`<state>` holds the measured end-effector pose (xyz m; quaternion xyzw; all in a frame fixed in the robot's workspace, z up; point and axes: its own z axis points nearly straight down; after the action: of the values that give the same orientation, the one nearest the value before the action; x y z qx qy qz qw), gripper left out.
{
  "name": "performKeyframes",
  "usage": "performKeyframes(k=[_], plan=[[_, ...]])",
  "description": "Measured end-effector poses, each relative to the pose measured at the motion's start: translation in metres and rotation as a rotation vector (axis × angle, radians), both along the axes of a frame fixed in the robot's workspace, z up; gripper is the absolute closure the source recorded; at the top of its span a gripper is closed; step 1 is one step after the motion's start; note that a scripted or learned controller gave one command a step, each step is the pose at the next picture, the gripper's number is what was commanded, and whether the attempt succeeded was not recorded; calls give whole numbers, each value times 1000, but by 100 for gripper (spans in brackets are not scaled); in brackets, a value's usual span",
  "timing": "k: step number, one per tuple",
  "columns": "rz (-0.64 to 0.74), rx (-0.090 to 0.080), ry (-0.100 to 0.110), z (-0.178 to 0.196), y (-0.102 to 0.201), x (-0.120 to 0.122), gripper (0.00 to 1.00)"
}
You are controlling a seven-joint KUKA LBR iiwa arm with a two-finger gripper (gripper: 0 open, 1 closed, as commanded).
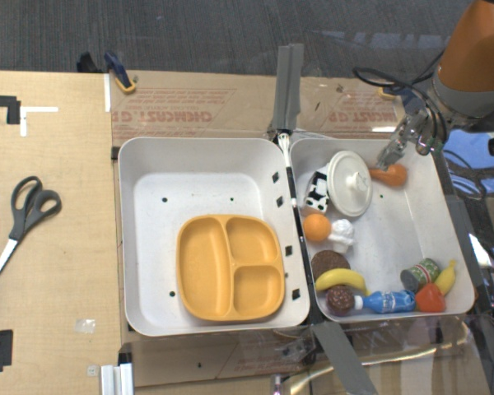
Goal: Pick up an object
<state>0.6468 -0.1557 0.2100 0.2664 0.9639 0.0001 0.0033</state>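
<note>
Clearly risky: jaws (393, 160) just above small orange carrot-shaped toy (389, 174), right of white domed lid (349, 183); open or closed, cannot tell. Could slip off rounded plastic.

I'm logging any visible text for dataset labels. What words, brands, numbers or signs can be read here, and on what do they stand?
"CHEMCAST GP": red print, repeated and seen reversed, on the brown sheet behind the bins; only partly legible.
Blue bottle label: too small to read.
Green can label: too blurred to read.
Nothing else legible on the yellow tray or the white bins.
</note>
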Motion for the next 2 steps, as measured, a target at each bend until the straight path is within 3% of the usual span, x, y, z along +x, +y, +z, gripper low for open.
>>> performKeyframes(k=[1,2], plan=[[88,1,6,-81,59,-55,100],[108,0,4,117,-1,4,100]])
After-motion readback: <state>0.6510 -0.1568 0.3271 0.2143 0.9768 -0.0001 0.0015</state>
